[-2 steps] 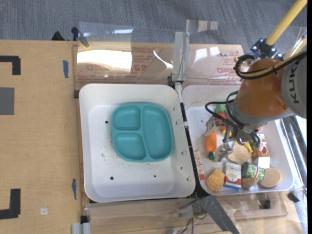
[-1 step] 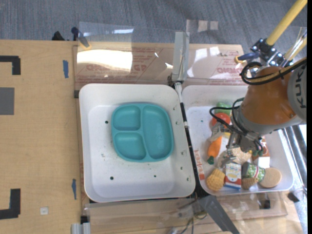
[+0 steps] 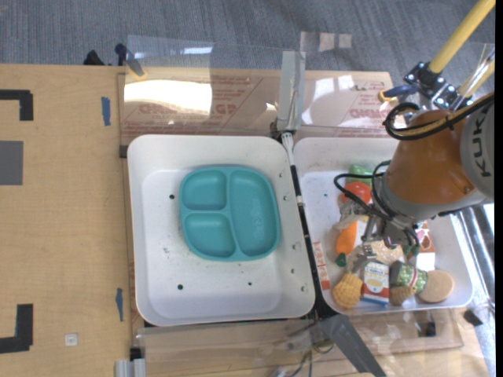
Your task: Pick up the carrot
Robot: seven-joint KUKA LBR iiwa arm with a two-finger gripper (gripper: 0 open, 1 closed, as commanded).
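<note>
We see the gripper [image 3: 383,238] low in the right bin [image 3: 464,285], among a toy-food clutter. The carrot [image 3: 346,238] lies just left of it, beside the bin's left wall, above a yellow corn piece [image 3: 346,289]. We judge this the approach step. Pincer state: we cannot tell. Next move calls for shifting left over the carrot, then closing.

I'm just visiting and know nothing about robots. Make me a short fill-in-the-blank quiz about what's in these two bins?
1. The teal plate has ___ compartments.
2. The plate lies in the ___ bin.
3. The carrot is the colour ___.
4. The gripper hangs over the ___ bin.

Missing words: three; left; orange; right
</note>
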